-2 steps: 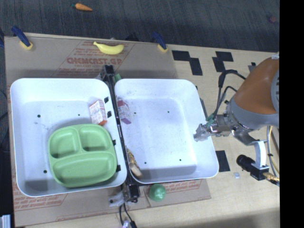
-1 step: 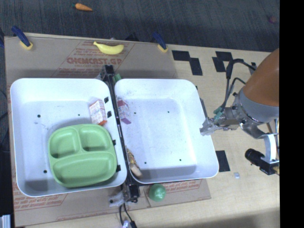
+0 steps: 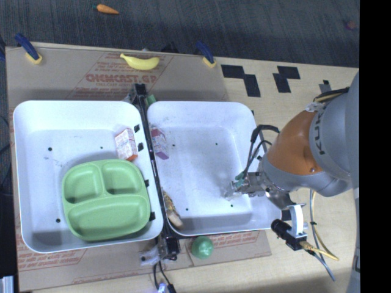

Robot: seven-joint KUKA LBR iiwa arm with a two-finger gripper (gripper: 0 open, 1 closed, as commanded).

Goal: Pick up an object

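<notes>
1. My arm reaches in from the right, its orange band above the right bin's near right corner.
2. I see the two white bins side by side: the left bin and the right bin.
3. A green divided tray lies flat in the left bin, toward its front.
4. A yellow banana sits on the cardboard behind the bins.
5. A small carton lies just behind the tray in the left bin; a wrapped packet rests against the right bin's left wall.
6. A green ball sits outside, in front of the right bin.
7. My gripper is low over the right bin's floor near its right wall; I cannot tell its state, and I see nothing between its tips.
</notes>
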